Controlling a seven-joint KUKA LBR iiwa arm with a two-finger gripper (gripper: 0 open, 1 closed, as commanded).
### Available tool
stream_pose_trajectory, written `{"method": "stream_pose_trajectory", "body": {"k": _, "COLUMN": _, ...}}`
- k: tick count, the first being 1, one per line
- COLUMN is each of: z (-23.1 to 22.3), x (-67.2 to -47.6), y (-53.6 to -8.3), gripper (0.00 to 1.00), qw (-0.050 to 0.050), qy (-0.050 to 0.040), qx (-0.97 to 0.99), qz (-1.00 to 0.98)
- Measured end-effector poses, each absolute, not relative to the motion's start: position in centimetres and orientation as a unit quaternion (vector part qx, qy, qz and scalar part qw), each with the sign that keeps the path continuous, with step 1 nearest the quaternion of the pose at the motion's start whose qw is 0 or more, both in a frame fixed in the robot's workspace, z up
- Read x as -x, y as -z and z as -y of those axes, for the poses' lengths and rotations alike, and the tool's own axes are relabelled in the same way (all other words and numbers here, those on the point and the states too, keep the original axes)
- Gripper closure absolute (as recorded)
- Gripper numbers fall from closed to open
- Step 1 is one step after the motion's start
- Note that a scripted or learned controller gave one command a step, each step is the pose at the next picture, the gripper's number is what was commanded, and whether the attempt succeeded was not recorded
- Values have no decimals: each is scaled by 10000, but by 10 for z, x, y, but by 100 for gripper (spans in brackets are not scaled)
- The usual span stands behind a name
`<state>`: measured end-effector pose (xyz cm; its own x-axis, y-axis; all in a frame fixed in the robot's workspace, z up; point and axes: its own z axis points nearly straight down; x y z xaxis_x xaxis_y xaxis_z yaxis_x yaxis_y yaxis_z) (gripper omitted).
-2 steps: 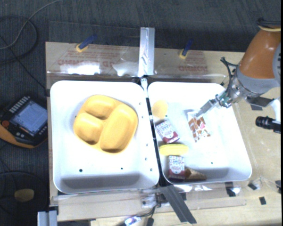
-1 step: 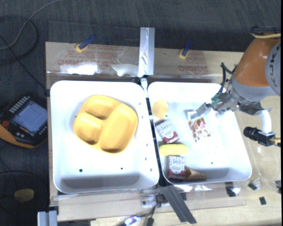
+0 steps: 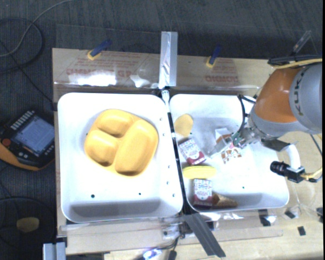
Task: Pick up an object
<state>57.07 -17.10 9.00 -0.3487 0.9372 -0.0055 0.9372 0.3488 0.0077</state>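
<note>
- Nearest the front of the right bin (image 3: 276, 196) sits a dark red packet (image 3: 202, 192); a yellow piece (image 3: 198, 171) lies just behind it
- My gripper (image 3: 235, 140) is low in this bin, by a clear crinkly packet (image 3: 226, 147); I cannot tell if my fingers are open or shut, or if they hold anything
- A small red packet (image 3: 192, 150) lies left of me; a round yellow thing (image 3: 183, 124) sits farther back
- The left bin (image 3: 70, 188) holds a big lumpy yellow thing (image 3: 121, 141)

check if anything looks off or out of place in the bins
Nothing looks spilled or broken. The left bin holds one big yellow lumpy object, while the right bin has small packets and a yellow disc huddled against its left wall.
</note>
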Motion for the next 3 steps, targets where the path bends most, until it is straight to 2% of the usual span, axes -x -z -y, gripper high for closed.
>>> {"method": "stream_pose_trajectory", "body": {"k": 1, "z": 171, "x": -571, "y": -90, "gripper": 0, "qw": 45, "qy": -18, "qx": -5706, "qz": -8212}}
{"method": "stream_pose_trajectory", "body": {"k": 2, "z": 169, "x": -573, "y": -102, "gripper": 100, "qw": 65, "qy": -42, "qx": -5700, "qz": -8216}}
{"method": "stream_pose_trajectory", "body": {"k": 3, "z": 146, "x": -669, "y": -181, "gripper": 100, "qw": 12, "qy": 19, "qx": -6378, "qz": -7702}}
